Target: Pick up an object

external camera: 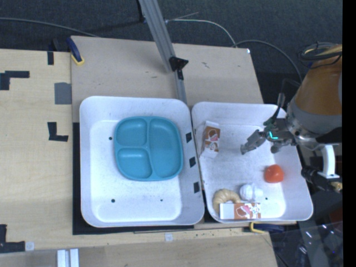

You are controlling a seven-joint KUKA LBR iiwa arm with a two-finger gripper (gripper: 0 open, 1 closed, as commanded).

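Bench: a pale wooden top [139, 71] is seen from above, marked with dark tape pieces toward the view's left; dark floor lies beyond its far edge.
Landmark: the right bin [278, 115], a shallow white tray, is set edge to edge with the left bin [94, 149].
Left bin: a teal divided plate [149, 148] is held near its centre.
Metal rail: a grey bar [158, 26] is run from the top of the view down to the seam between the bins.
Carton: a small brown-and-white carton [211, 139] is placed at the right bin's left wall, its long axis roughly parallel to that wall.
Tomato: a red round fruit [273, 174] is located right of the bin's centre; no long axis can be assigned.
Near edge of right bin: a croissant [225, 196], a white object [248, 192] and a second carton [240, 210] lying lengthwise along the rim are grouped.
Gripper [245, 147]: positioned above the bin's centre, pointed toward the carton; the fingers' spacing cannot be told.
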